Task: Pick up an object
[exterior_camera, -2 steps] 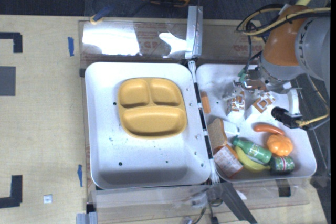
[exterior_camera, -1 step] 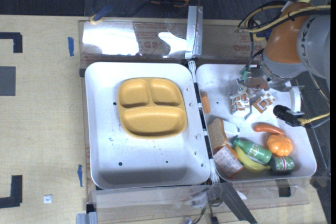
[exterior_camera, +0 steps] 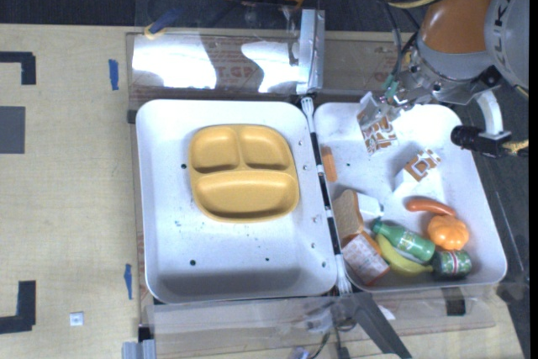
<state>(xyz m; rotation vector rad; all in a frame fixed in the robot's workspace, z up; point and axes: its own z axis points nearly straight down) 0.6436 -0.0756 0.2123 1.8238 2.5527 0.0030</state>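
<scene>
Camera view: two white bins are seen side by side on the bench. In the left bin (exterior_camera: 160, 206) a yellow divided tray (exterior_camera: 244, 172) is set upside-up near the middle, with three compartments showing.

The arm (exterior_camera: 471, 13) is seen at the upper right, over the far edge of the right bin (exterior_camera: 487, 206). The gripper (exterior_camera: 395, 97) is lowered at that bin's far left corner, and a small white-and-red packet (exterior_camera: 376, 126) is seen just below it, tilted. Whether the packet is clamped or merely lying beneath cannot be told, and the state of the gripper cannot be told either.

A second small white-and-red carton (exterior_camera: 420, 166) is seen near the bin's middle. Along the bin's left wall an orange stick (exterior_camera: 328, 166) is laid, and nearer the front a brown slab (exterior_camera: 349, 213) is leaned against the same wall. A red-orange sausage (exterior_camera: 429, 206) is laid just behind an orange (exterior_camera: 448, 233). A green bottle (exterior_camera: 405, 240) is laid across a banana (exterior_camera: 400, 256), and a dark can (exterior_camera: 452, 264) with a red band is set just right of them. A brown-and-white wrapped item (exterior_camera: 364, 256) is placed at the front left corner, touching the banana.
</scene>
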